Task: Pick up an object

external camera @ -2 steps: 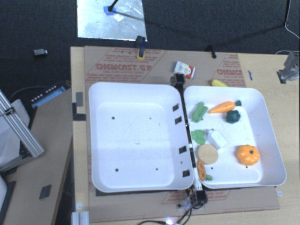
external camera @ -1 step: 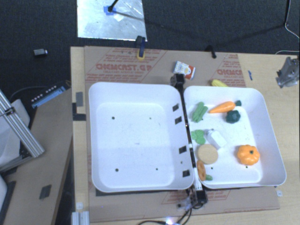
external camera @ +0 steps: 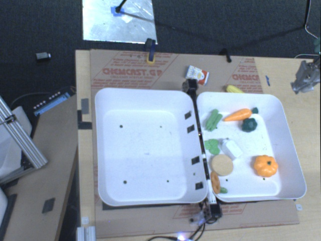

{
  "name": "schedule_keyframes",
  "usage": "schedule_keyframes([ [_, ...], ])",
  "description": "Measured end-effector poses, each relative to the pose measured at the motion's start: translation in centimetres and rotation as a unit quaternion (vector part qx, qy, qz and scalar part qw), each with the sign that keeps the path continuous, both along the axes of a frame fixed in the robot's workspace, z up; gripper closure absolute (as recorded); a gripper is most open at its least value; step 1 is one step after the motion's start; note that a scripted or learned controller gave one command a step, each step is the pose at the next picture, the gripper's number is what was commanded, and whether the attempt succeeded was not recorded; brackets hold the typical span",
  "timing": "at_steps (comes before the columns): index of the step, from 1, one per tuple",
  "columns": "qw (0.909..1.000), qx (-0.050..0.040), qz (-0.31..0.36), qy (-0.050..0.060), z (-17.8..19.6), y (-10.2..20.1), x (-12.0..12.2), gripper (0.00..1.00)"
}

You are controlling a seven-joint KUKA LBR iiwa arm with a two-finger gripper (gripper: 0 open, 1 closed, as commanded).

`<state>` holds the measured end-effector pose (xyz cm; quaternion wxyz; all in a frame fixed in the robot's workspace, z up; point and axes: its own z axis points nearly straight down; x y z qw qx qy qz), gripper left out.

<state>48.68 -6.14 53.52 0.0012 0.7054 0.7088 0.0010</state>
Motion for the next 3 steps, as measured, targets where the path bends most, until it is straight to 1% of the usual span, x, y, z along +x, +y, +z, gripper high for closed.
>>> schedule_keyframes([
  [3,1.0,0.0,-0.001,0.0,0.0,2.0,0.0,1.0],
])
